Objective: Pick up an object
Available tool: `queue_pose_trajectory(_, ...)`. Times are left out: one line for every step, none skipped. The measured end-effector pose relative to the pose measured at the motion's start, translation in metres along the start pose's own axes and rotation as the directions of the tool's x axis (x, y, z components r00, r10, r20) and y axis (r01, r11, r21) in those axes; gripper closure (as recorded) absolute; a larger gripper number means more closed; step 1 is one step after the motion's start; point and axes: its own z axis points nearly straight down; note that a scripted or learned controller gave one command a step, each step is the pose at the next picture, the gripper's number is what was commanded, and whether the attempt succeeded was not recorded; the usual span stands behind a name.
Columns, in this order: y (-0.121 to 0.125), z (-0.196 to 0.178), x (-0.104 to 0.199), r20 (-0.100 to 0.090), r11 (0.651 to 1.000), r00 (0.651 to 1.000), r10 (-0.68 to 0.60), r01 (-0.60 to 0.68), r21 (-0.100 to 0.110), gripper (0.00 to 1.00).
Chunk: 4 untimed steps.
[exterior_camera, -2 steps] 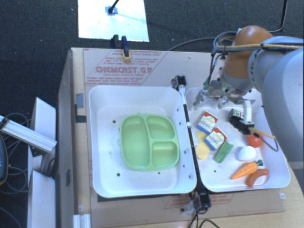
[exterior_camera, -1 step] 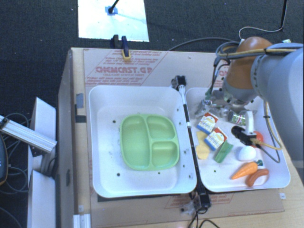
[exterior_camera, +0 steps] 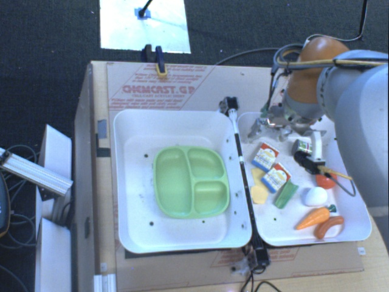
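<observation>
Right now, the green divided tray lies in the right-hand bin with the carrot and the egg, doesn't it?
Not quite: the camera view shows the green divided tray alone in the left bin. The carrot and the egg lie in the right bin.

Two shallow bins of smooth white plastic with a soft sheen: the left bin (exterior_camera: pixel 130 163) and the right bin (exterior_camera: pixel 355 221). In the left bin lies a pale green divided tray (exterior_camera: pixel 190 181) of smooth, slightly glossy plastic. The counter (exterior_camera: pixel 182 87) beneath is covered with matt brown paper printed in red lettering. In the right bin, toy foods look like glossy moulded plastic: an orange carrot (exterior_camera: pixel 313 217), a white egg (exterior_camera: pixel 315 196), a green piece (exterior_camera: pixel 285 194). Two small cartons (exterior_camera: pixel 265 157) have printed, card-like faces. The arm (exterior_camera: pixel 358 96) has a smooth grey painted shell and a shiny orange band (exterior_camera: pixel 316 53).
</observation>
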Motion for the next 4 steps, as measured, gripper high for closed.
queue_pose_trajectory(0.000,0.000,0.006,0.000,1.000,1.000,-0.001,0.001,0.001,0.00)
queue_pose_trajectory(0.001,-0.011,0.006,0.000,1.000,1.000,-0.002,0.002,-0.002,1.00)
queue_pose_trajectory(0.001,-0.011,0.006,0.001,1.000,1.000,-0.003,0.003,-0.002,0.00)
queue_pose_trajectory(0.000,0.000,0.006,0.001,1.000,1.000,0.000,0.000,0.001,0.00)
